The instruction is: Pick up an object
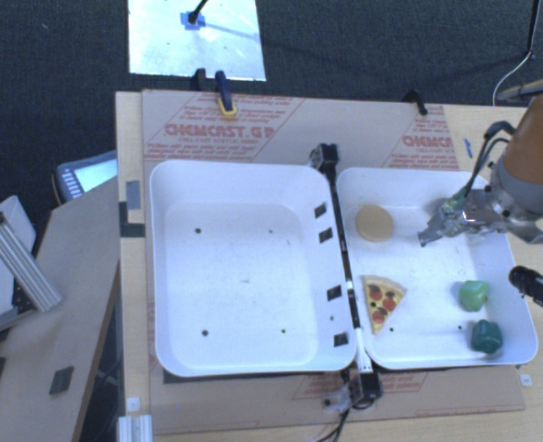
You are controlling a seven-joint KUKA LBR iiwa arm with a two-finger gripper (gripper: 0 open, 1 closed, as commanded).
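The right bin (437,353) holds several toys. A tan round disc (375,222) lies at its upper left and a pizza slice (382,302) lies near its left wall. A light green piece (473,294) and a dark teal piece (486,336) sit at its lower right. My gripper (434,232) hangs over the upper middle of this bin, pointing left. It is to the right of the tan disc and apart from it. I see nothing in the gripper.
The left bin (244,274) sits beside the right one, with black clips (331,238) along the divider between them. A cardboard sheet (253,122) lies under both bins. A black part of the arm (534,285) juts over the right bin's right edge.
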